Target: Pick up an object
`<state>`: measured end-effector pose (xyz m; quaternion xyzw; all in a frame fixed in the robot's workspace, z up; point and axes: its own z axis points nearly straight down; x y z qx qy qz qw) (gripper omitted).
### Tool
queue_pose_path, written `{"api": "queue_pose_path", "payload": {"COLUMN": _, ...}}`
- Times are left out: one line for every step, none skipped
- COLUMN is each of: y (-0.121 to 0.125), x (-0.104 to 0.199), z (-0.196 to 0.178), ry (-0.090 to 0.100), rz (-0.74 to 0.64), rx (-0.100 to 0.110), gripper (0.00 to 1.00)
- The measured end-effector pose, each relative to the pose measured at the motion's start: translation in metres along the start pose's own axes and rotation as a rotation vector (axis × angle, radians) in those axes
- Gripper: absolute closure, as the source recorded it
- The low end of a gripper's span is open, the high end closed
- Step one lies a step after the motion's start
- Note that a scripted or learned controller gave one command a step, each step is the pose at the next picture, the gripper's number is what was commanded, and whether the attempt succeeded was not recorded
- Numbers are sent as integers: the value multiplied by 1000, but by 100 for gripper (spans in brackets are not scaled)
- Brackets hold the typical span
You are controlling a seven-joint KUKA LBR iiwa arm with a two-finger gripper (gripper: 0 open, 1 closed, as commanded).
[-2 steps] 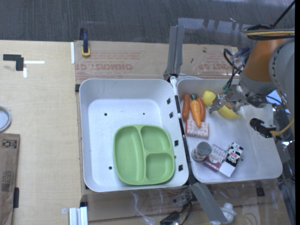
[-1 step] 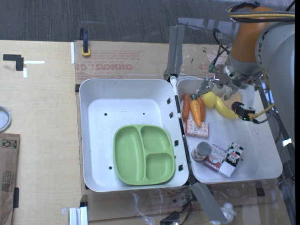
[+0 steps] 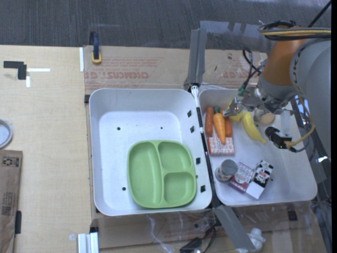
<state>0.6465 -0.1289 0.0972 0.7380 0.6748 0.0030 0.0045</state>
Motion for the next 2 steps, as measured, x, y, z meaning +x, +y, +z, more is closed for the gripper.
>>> {"api": "queue_pose_path", "payload": {"y": -3, "x": -2, "z": -4, "ry": -3, "rz": -3, "rx": 18, "gripper": 100}}
{"api": "queue_pose_path", "payload": {"y": 10, "x": 44, "z": -91, "ry": -1, "rz": 106, "rx": 16, "gripper": 100}}
